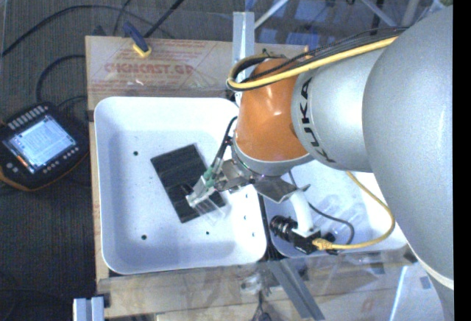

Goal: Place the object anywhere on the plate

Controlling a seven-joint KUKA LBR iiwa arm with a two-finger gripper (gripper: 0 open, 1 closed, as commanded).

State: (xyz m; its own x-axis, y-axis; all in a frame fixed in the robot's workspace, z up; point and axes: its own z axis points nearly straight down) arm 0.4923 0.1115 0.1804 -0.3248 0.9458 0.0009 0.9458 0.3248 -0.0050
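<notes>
The gripper (202,196) is seen low in the left bin (118,165), over the lower end of the dark plate (179,168). The state of the fingers cannot be told. No object can be made out.

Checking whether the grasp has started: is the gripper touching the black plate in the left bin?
Cannot tell. In the camera view the gripper overlaps the black plate, but the slanted look-down hides any contact or gap.

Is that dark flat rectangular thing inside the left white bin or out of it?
Inside. The dark flat rectangular plate lies flat on the floor of the left white bin, the tool over its lower end.
</notes>
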